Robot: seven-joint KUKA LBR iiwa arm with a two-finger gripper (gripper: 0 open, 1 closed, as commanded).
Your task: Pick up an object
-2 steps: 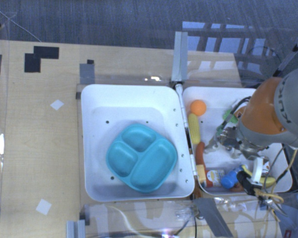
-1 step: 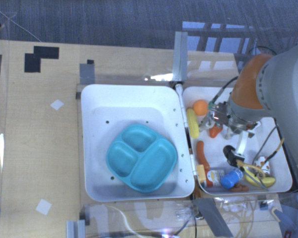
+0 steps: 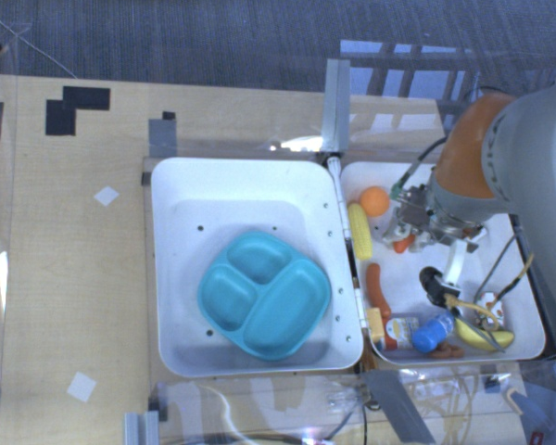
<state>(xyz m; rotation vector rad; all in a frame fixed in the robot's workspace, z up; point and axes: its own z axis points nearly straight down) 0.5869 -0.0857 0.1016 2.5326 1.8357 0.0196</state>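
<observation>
My gripper hangs low in the right bin, at its upper middle, with the grey arm and its orange band above it to the right. A small orange-red piece lies right at the gripper's tip; whether it is held I cannot tell. An orange ball sits just left of the gripper. A yellow corn cob lies along the bin's left wall. A red sausage lies below the corn.
A small bottle with a blue cap and a banana lie along the right bin's front wall. The left bin holds a blue divided plate. A metal divider runs between the two bins.
</observation>
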